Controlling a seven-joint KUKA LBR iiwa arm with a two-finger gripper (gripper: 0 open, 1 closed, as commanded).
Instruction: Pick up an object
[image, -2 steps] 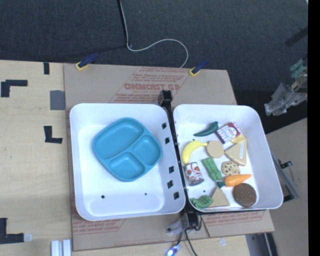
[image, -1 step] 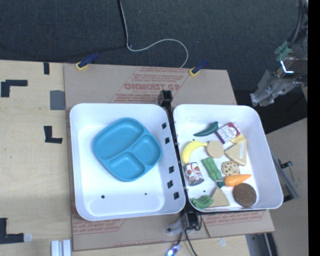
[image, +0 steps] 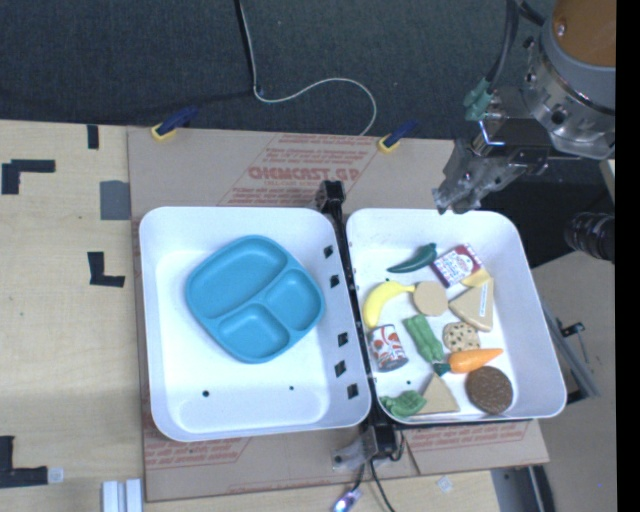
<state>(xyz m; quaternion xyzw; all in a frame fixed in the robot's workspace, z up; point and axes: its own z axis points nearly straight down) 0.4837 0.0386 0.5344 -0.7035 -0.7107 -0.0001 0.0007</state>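
**Hovering over the right bin's far edge, no pick yet**

Gripper (image: 462, 195) sits above the far rim of the right bin (image: 535, 300), up and clear of the contents. Nothing is between its fingertips. Jaw state: cannot tell, the tips blur into one dark mass at this angle.

Candidates are all in the right bin, packed loosely in its middle:
- green pepper (image: 412, 260) and a small red-and-white packet (image: 455, 265) nearest the gripper
- banana (image: 383, 298) along the left wall
- small can (image: 388, 346), lying over
- carrot (image: 474, 360), cookie (image: 460, 335), dark round patty (image: 490, 389) toward the near side

Left bin (image: 160, 330) holds a blue divided plate (image: 255, 297), well apart from the arm. Probably a drop target or a spare, not the pick.

My read: the arm is parked high on approach, with the pepper and packet the shortest reach. Items touch or overlap, so a clean two-finger grasp looks tricky.

Hard to make out:
- upper arm is cut off at the frame's top right
- wedge shapes near the cookie overlap; count unclear
- green piece at the near-left corner, identity unclear
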